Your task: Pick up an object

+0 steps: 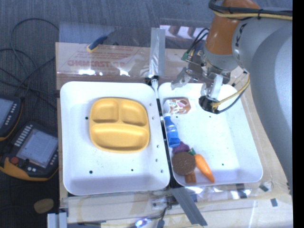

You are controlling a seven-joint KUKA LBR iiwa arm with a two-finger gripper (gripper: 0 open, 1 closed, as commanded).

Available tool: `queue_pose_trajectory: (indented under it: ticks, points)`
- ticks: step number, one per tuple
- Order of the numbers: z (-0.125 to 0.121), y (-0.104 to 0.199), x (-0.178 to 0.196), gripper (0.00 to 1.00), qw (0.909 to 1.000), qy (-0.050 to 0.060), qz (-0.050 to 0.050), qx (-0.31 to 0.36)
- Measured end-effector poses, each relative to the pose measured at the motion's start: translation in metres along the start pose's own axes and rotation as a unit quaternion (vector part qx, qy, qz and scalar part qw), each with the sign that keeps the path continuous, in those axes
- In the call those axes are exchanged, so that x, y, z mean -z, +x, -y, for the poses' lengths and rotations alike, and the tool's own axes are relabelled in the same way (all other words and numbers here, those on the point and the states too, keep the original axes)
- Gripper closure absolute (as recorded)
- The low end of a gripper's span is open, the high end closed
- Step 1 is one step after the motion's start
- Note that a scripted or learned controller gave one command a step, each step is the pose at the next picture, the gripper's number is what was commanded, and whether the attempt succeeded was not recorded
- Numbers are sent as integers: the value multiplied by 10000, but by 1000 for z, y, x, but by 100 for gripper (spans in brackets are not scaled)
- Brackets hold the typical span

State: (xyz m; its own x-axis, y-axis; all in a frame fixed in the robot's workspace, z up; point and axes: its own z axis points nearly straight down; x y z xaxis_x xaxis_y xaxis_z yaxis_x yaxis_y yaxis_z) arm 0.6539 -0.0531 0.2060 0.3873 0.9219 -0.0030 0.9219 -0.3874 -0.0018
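The right bin [232,141] holds several small items along its left side. A brown and white packet [179,106] lies near the far left corner. Below it lie a blue tube [171,133], a purple piece [180,147], a round brown disc [183,162] and an orange carrot [204,168]. My gripper [195,82] hangs over the far end of the right bin, just up and right of the packet and apart from it. Nothing shows in its grasp. The left bin [76,165] carries a yellow divided plate [118,125].
A raised divider [160,127] separates the two bins. A looped black cable [219,103] hangs off the wrist over the right bin. A cardboard sheet with a blue-handled tool [97,42] lies behind the bins. Pendant controllers [28,148] sit on the floor at left.
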Motion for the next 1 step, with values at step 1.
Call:
queue_pose_trajectory:
  ticks: [1]
  points:
    - [-12,6,-7,0,9960,11,-6,-891]
